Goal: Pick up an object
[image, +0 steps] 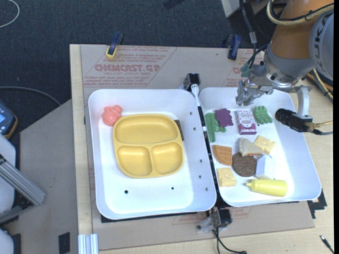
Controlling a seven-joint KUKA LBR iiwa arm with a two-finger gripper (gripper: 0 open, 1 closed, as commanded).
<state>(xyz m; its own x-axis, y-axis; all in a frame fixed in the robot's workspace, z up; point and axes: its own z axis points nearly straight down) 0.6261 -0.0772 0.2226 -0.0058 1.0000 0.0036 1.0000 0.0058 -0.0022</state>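
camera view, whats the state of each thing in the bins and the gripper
gripper: above the right bin's far edge, holding nothing visible
yellow divided tray: upright in the left bin, compartments bare
pink toy: beside the tray's far left corner
yellow bottle: lying on its side
small carton: lying flat
purple grapes: loose, untouched

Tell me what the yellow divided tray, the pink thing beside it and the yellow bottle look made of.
Yellow divided tray: likely moulded plastic, with an even colour and a soft sheen. Pink thing: probably rubbery or plastic toy food, matte and lumpy; hard to tell. Yellow bottle: apparently smooth plastic, shaped like a toy squeeze bottle.
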